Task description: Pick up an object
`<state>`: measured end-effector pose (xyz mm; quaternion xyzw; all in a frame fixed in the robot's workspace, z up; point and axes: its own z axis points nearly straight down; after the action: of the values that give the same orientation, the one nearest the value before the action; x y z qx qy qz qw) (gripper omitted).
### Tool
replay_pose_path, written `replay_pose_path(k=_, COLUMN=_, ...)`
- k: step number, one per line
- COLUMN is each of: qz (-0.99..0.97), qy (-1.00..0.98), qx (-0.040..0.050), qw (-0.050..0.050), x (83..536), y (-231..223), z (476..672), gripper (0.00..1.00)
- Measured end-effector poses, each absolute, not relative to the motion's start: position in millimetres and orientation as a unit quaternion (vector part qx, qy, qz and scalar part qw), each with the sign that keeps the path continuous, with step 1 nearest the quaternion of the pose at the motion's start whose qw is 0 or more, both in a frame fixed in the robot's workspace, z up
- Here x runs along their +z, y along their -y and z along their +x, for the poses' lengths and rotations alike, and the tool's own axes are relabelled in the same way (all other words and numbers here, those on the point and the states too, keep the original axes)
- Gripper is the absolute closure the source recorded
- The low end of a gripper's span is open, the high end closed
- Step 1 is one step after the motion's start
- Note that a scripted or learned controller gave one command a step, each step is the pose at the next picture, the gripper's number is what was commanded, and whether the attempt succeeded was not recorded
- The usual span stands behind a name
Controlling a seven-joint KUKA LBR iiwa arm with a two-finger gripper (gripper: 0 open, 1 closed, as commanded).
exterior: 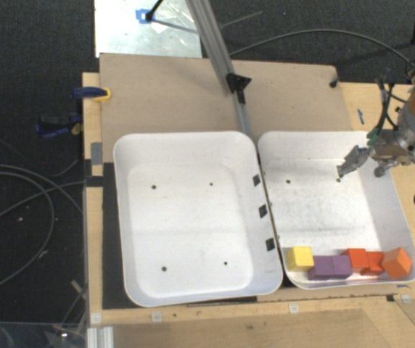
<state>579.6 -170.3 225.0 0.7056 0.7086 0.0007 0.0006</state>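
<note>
The blocks lay in a row along the near wall of the right bin (381, 194): a yellow block (300, 257) at the left, a purple block (330, 266) touching it, then a red block (363, 260) and an orange block (397, 262) in the corner. The gripper (367, 164) hung over the bin's far right part, well apart from the row, with nothing between its fingers; they looked slightly spread, though the view was too small to be sure.

The risk lay in the crowding. The blocks touched one another and sat against the wall, so a descending finger would likely land on a block or the rim instead of beside it, and the pinch could shove the row or close on nothing. The yellow block, with open floor on its left, seemed the easiest.

The left bin (193, 216) stood beside it on the bench (280, 85). A metal pole (215, 42) slanted across the back, and cables (19, 187) trailed over dark carpet.
</note>
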Motion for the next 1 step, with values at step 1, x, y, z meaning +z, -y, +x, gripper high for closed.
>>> replay_pose_path(k=1, qz=0.706, qy=-0.708, qx=0.0000, qw=0.000, x=216.6, y=173.0, z=568.7, gripper=0.00)
